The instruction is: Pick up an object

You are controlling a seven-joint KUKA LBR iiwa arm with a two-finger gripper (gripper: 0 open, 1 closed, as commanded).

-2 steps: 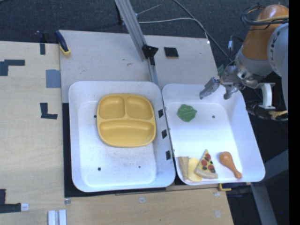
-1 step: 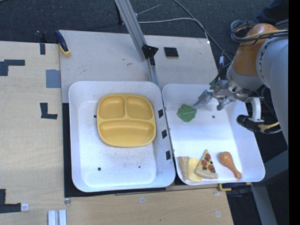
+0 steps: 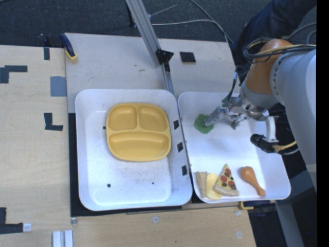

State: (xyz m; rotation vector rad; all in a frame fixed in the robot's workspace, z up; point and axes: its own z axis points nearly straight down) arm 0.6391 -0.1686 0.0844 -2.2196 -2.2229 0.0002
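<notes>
Two white bins sit on the counter: the left bin (image 3: 87, 153) carries one yellow divided plate (image 3: 138, 131). The right bin (image 3: 226, 148) holds four toys: one green piece (image 3: 203, 124), one pizza slice (image 3: 226, 181), one sandwich wedge (image 3: 204, 184), one drumstick (image 3: 252, 179). The claw (image 3: 209, 119) is at the green piece, though whether it is apart or together cannot be told.

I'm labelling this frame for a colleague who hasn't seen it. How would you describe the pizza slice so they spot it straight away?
Start at the right-hand shallow white bin and look along its near edge. The triangular toy pizza slice with red dots lies there, between a pale yellow wedge and a tan toy drumstick. It is the only spotted, multicoloured piece in that row.
</notes>
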